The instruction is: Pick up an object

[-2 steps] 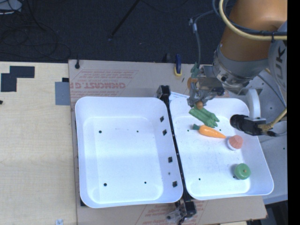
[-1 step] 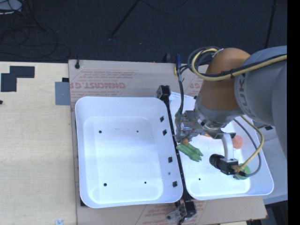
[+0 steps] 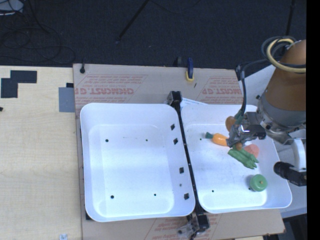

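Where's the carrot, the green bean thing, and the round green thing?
Carrot [image 3: 218,139], camera view, on the middle of its orange body.
Green bean pod [image 3: 243,157], camera view, on its middle.
Round green thing [image 3: 258,183], camera view, on its top.

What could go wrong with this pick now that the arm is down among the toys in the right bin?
The end effector sits in a tight cluster: the orange carrot, the green pod and a pink piece lie close together, so it may nudge or catch two at once, or close on none. The green round toy lies near the right bin corner, where a wall could block a later grasp.
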`<state>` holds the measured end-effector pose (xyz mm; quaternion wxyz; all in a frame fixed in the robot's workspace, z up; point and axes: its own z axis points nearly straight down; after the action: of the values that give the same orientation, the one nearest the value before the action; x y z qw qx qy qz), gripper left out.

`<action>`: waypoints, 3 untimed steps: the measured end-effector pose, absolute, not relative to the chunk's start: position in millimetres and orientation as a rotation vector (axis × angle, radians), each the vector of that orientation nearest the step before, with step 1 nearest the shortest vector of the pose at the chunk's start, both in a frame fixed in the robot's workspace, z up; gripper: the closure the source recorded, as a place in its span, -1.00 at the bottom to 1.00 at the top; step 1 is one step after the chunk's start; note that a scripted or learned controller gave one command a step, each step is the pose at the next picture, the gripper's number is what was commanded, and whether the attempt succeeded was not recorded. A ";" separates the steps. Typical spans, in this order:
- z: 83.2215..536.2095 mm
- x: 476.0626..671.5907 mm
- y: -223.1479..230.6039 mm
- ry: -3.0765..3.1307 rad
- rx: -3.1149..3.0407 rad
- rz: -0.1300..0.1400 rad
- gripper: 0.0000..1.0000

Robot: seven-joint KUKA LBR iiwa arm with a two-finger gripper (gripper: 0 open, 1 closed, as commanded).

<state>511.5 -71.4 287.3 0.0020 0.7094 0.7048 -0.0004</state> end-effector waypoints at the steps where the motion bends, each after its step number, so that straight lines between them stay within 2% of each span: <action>1: 282.1 549.6 -32.6 2.227 2.220 -0.002 1.00; 2: 246.9 511.3 31.2 2.234 2.223 -0.008 1.00; 3: 375.9 508.6 -44.3 2.207 2.220 0.010 1.00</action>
<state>508.6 -44.3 375.9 0.0054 0.7092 0.7050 0.0031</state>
